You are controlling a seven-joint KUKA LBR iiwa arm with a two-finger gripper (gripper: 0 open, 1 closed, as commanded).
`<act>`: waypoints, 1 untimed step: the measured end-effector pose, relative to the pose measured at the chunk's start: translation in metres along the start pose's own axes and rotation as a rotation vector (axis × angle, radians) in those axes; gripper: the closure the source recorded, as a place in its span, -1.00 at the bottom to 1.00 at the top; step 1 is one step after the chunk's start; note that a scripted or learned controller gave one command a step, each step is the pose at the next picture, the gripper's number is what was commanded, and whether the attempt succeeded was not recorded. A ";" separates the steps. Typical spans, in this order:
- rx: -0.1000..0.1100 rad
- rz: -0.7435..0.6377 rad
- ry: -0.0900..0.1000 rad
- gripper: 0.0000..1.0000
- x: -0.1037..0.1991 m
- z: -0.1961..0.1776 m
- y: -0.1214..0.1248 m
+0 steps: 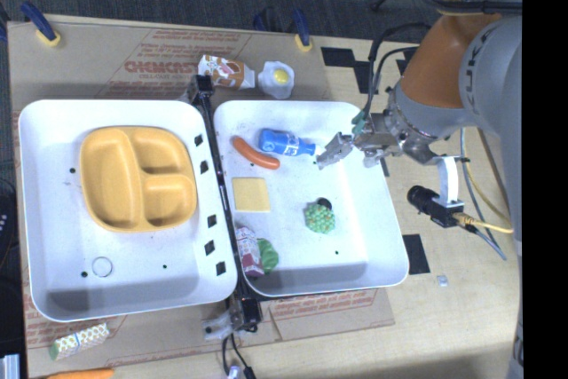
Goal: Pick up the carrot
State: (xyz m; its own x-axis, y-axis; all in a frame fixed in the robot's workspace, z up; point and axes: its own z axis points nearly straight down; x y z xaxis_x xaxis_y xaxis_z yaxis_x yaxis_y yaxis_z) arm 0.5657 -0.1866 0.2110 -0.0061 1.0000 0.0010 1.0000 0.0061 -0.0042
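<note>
Carrot (pixel 256 152) untouched, lying well left of claw (pixel 335 150), beyond blue bottle (pixel 286 142). Can't tell claw's opening; nothing visibly held, whole pick left.

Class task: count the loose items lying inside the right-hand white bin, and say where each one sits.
5: a carrot and blue bottle at the far side, a yellow slice mid-left, a green bunch in the middle, a red-green packet near the left corner.

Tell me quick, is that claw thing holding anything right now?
Gripper: holding nothing, over the right bin; open or closed cannot be told.
</note>
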 end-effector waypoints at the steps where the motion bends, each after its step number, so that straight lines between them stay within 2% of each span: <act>1: 0.002 0.152 0.001 -1.00 0.053 0.108 0.031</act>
State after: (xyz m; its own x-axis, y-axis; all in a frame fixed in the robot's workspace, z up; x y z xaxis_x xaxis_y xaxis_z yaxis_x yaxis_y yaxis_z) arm 0.5964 -0.1334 0.1024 0.1453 0.9894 0.0013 0.9894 -0.1453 -0.0061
